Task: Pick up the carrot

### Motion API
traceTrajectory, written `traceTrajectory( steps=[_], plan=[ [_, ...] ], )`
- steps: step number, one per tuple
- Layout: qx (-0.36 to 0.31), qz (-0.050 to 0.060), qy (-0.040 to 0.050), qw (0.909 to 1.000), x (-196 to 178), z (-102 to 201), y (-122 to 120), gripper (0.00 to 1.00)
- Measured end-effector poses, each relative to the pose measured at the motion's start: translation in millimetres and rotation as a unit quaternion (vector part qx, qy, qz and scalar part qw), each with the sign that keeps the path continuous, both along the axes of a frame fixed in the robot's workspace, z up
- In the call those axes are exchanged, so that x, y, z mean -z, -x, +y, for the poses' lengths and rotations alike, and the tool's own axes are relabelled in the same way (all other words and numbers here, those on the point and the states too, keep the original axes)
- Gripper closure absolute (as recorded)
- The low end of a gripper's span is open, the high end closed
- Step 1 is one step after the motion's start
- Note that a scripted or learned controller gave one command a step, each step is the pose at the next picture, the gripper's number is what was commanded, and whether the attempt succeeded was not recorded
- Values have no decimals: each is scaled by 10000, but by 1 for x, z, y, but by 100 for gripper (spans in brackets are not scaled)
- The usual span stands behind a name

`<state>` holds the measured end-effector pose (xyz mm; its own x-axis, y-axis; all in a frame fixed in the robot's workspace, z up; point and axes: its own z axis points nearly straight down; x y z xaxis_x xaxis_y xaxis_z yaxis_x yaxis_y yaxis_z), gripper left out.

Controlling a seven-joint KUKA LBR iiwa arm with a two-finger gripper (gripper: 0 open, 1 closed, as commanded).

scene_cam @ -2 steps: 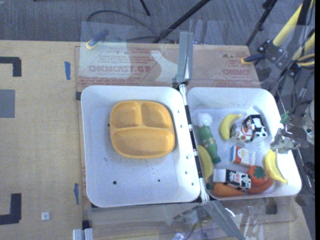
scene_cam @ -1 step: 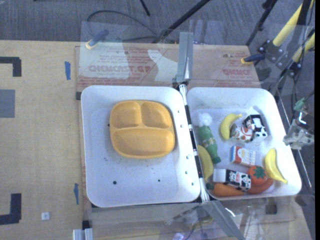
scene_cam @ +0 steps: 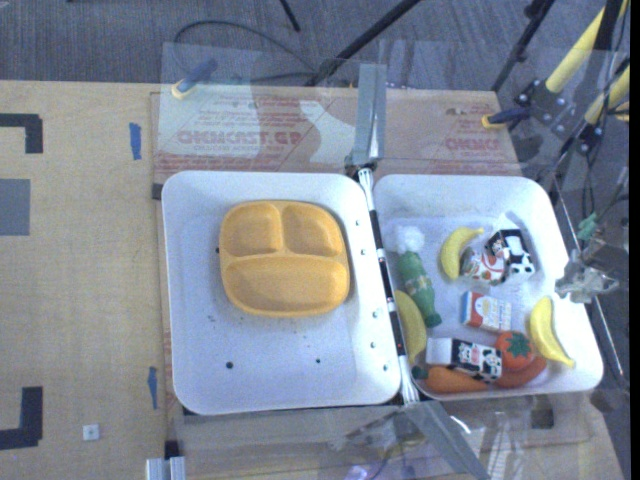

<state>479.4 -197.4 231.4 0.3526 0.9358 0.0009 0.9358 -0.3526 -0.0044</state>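
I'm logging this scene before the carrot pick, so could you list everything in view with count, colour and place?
bins: 2, white, side by side on the bench
divided plate: 1, yellow, in the left bin
carrot: 1, orange, near edge of the right bin
bananas: 3, yellow, right bin: one in the middle, one at its left wall, one at its right side
bottle: 1, green, right bin, left part
cartons: 2, small, white with red or black print, right bin
cow-patterned toy: 1, black and white, far part of right bin
strawberry: 1, red, beside the carrot
pincer: 1, grey, at the right bin's right rim
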Motion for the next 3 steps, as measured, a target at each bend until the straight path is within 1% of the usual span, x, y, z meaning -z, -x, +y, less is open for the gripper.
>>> traceTrajectory(
  steps=[1, 2, 3],
  plan=[
    [2346, -8, 20, 9721, -10, 18, -36, 100],
    [4823, -1, 23, 8760, -53, -13, -55, 100],
    [4673, 18, 18, 8841, -4, -26, -28, 100]
  ],
)
